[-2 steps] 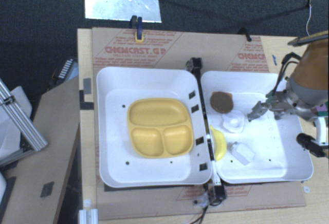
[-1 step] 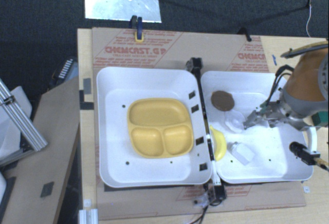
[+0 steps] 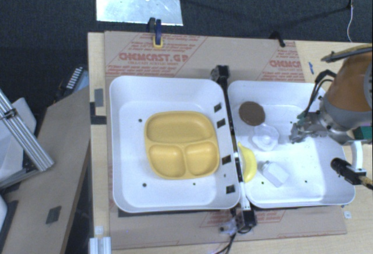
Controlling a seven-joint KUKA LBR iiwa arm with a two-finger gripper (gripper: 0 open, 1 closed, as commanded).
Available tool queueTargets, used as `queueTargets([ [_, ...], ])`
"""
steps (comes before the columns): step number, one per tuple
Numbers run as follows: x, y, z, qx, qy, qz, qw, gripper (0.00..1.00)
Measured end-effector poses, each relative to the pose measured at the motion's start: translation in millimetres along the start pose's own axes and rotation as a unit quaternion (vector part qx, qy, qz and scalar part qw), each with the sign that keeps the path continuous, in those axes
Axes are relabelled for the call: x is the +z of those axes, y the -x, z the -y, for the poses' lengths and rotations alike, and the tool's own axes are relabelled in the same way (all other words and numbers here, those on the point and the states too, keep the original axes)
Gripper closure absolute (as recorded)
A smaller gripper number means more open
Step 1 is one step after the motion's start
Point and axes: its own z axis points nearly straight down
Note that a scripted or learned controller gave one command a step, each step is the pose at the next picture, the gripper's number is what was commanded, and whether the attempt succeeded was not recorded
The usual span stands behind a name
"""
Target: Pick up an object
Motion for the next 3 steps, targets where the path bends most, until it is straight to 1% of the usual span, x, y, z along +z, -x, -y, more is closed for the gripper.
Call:
queueTargets([
  [1,-65,2,-4,-0.002,0.003,0.001,1.0,1.0],
  [2,-113,3,-6,-0.002,0.003,0.001,1.0,1.0],
  [3,-108,-45,-5,-0.004,0.0,-0.002,1.0,1.0],
])
